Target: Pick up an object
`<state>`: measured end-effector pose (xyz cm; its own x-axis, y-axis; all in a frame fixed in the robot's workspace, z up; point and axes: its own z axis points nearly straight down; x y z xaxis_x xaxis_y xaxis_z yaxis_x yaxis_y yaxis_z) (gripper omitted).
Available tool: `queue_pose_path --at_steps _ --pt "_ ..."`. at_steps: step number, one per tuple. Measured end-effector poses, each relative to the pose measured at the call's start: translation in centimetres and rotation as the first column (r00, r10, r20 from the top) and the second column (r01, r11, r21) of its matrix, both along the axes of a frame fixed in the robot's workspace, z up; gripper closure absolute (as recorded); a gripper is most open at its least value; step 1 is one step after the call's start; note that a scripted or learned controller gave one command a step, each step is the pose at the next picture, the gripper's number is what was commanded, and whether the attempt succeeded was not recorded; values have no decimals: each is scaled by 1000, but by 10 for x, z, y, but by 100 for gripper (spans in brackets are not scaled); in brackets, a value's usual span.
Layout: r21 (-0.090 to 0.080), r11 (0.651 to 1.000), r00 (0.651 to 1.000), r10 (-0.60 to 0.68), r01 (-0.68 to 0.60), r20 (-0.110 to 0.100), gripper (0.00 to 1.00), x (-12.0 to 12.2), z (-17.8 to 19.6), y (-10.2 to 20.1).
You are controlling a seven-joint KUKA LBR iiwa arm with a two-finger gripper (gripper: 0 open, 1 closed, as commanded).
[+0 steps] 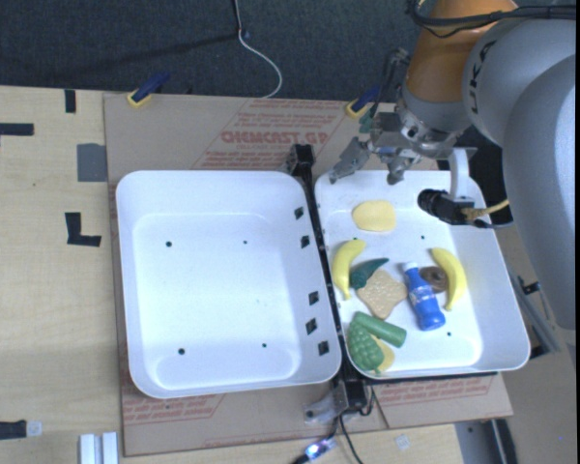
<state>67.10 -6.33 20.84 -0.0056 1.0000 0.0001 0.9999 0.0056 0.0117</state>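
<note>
Above, at upper right, the gripper hangs with jaws apart over the right bin, holding nothing, near the yellow disc.

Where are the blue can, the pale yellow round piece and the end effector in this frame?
blue can (424,302): camera view, middle of its side.
pale yellow round piece (374,217): camera view, centre of its top face.
end effector (371,168): camera view, midway between its fingertips.

Left bin open; toys crowd right bin.
</note>
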Motion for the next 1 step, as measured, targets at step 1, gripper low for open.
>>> queue_pose_path --at_steps 1 --pt "3 1000 1000 4 -4 1 0 -24 119 69"
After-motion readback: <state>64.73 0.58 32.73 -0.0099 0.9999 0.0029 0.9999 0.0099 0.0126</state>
